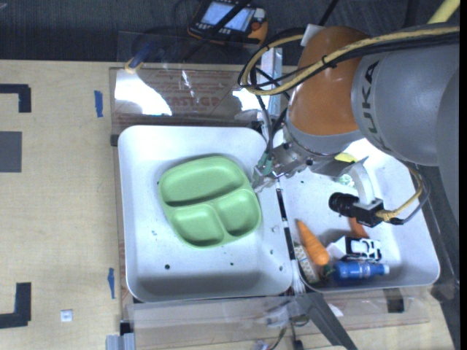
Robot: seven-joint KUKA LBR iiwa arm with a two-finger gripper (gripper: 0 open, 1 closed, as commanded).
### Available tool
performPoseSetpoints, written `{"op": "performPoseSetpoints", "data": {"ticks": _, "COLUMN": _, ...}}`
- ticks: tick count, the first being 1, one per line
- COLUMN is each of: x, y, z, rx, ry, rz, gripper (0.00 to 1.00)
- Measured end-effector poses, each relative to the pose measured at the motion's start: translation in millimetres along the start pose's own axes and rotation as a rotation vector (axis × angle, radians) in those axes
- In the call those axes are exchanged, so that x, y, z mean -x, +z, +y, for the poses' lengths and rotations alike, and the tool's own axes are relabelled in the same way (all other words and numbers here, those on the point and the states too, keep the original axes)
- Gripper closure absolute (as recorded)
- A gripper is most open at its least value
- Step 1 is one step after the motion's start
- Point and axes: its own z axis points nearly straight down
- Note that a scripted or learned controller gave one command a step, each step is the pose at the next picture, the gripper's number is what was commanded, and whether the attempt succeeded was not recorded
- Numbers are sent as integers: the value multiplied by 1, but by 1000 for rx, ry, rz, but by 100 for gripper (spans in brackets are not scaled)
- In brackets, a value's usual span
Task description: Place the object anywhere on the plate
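Note:
A green divided plate (210,200) lies in the left white bin (146,265). My gripper (265,169) hangs at the plate's right rim, above the wall between the two bins, under the grey and orange wrist. Something small and greenish shows at its tip, too small to make out. An orange carrot (314,246) lies in the right bin (408,188) near the front. Beside it lies a blue bottle (357,270).
A small black-and-white object (363,249) and an orange piece (356,227) sit behind the bottle. The arm covers the back of the right bin. A clear plastic sheet (182,90) lies behind the left bin.

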Motion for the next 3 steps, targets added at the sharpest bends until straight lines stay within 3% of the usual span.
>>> {"op": "performPoseSetpoints", "data": {"ticks": 1, "x": 0, "y": 0, "z": 0, "rx": 0, "ry": 0, "rz": 0, "gripper": 0}}
{"op": "performPoseSetpoints", "data": {"ticks": 2, "x": 47, "y": -26, "z": 22, "rx": 3, "ry": 212, "rz": -2, "gripper": 0}}
{"op": "performPoseSetpoints", "data": {"ticks": 3, "x": 45, "y": -36, "z": 23, "rx": 4, "ry": 208, "rz": -3, "gripper": 100}}
